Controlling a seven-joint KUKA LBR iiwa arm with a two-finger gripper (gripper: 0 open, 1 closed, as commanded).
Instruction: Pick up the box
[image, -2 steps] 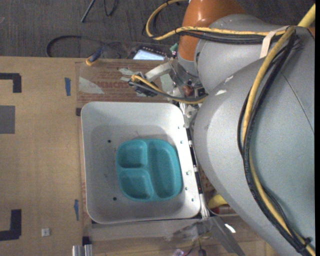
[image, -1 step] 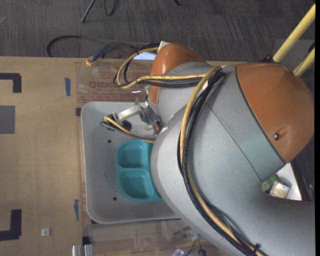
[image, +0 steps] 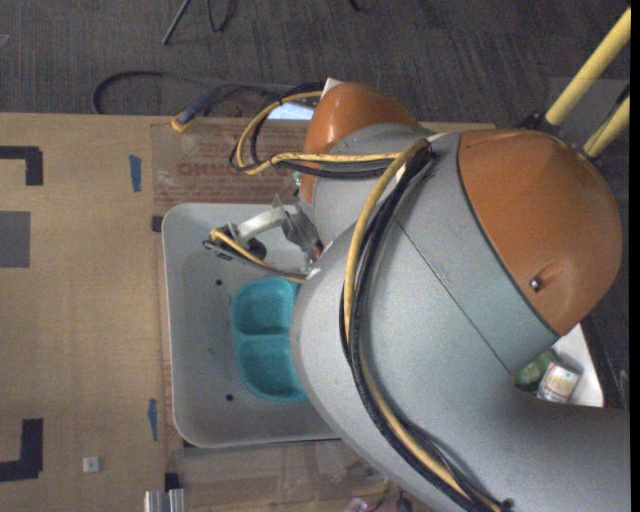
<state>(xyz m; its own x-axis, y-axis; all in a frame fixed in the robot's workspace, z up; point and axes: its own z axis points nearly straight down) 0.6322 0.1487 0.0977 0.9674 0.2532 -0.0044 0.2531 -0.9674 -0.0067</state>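
Big grey arm (image: 450, 330) covers most of right side – blocks way in from there. Left white bin (image: 190, 330) has bare floor along left wall and near bottom edge, room to pass. Teal tray (image: 265, 340) sits in bin middle, partly under arm. Yellow and black cables (image: 250, 250) hang over bin top – in way.

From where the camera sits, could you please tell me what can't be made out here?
- Gripper: hidden in the camera view behind the arm; finger state unknown.
- Teal container in the white bin: right part covered by the arm.
- Small items at right: mostly hidden under the arm; whether one is the box is unclear.
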